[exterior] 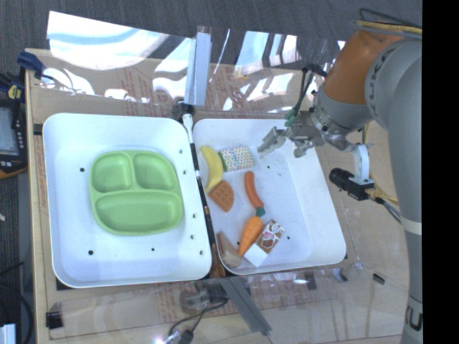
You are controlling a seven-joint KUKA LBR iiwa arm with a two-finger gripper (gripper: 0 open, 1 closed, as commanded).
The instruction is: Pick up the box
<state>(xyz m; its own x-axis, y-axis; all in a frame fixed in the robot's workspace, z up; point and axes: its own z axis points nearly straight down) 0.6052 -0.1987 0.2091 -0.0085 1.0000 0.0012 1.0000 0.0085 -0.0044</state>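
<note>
A small box (pixel 266 240) with a printed picture and a white end lies tilted near the front of the right bin (pixel 315 213), touching the tip of a carrot (pixel 250 233). A flat speckled packet (pixel 237 157) lies at the back of that bin beside a banana (pixel 212 166). My gripper (pixel 285 145) hangs over the bin's back part, right of the packet and well behind the box. Its fingers (pixel 268 142) are spread open with nothing between them.
The right bin also holds a waffle piece (pixel 221 196), a sausage (pixel 251 189) and a brown item (pixel 229 246) at the front edge. The left bin (pixel 64 242) carries a green divided plate (pixel 136 192). A metal post (pixel 198 67) stands behind the bins.
</note>
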